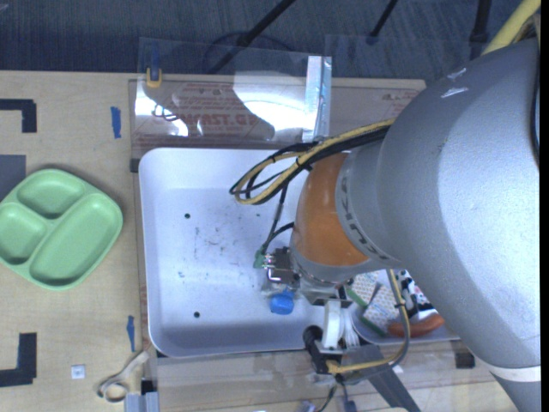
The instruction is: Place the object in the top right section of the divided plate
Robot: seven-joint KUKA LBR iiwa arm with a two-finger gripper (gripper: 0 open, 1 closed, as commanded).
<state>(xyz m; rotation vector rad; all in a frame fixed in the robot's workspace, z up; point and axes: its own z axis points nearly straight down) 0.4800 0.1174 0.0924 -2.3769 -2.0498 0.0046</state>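
Observation:
The green divided plate (pixel 58 227) lies on the wooden bench at the far left, outside the bins. It has two small sections on its upper side and one long section below. My gripper (pixel 280 283) hangs low over the right part of the left white bin (pixel 171 230), mostly hidden under the orange band and grey wrist. A small blue thing (pixel 280 304) shows just beneath the wrist hardware, close to the bin floor. I cannot tell whether it is held or merely lies there.
Several objects lie in the right bin under the arm, among them a patterned white item (pixel 371 297) and an orange-red piece (pixel 422 323). Yellow and black cables (pixel 266 177) loop over the left bin. A clear plastic sheet (pixel 232 101) stands behind it.

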